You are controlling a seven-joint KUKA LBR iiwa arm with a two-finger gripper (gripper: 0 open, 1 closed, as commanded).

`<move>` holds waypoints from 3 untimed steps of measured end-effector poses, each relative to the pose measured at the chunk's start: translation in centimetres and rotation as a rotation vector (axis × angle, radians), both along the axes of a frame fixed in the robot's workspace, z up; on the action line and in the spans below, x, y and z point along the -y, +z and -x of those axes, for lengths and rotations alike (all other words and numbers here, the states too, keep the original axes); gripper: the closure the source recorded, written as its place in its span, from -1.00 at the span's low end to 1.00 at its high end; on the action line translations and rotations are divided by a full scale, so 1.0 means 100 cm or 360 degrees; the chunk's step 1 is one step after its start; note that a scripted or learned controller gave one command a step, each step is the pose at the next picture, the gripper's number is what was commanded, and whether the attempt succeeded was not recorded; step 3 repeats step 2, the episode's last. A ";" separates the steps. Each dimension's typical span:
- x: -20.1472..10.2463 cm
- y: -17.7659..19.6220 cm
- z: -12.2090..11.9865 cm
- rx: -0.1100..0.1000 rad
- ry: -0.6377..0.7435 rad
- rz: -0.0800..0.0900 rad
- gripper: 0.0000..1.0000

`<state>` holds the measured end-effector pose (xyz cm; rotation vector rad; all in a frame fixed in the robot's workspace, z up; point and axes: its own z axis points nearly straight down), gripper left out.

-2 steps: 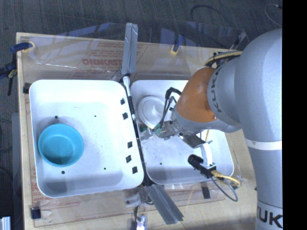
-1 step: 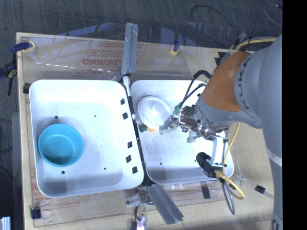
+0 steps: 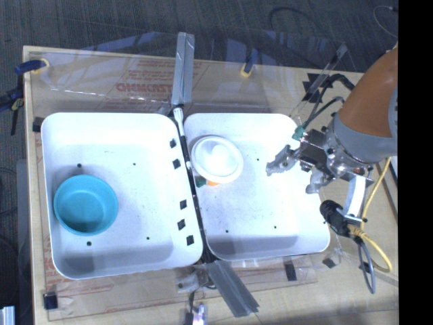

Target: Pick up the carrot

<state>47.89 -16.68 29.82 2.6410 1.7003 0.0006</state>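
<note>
Overhead, bench (image 3: 40, 263) on dark carpet (image 3: 101, 12).

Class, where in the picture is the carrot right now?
The carrot lies in the right bin, near its left wall, mostly hidden under the white bowl; the gripper hangs to its right, apart from it.

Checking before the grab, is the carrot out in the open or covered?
Mostly covered: the white bowl sits over the carrot, only an orange edge showing.

Smooth, glossy white plastic on both shallow bins (image 3: 108, 263), a glossy round blue plastic bowl (image 3: 86, 204), a shiny white round plastic cup (image 3: 216, 158), and a matt pale wooden bench (image 3: 379, 290).
</note>
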 end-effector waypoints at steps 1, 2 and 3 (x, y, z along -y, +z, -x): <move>-0.070 -0.078 0.002 -0.0008 0.0040 -0.0003 -1.00; -0.072 -0.109 -0.064 -0.0008 0.0169 -0.0003 -1.00; -0.072 -0.109 -0.064 -0.0008 0.0169 -0.0003 -1.00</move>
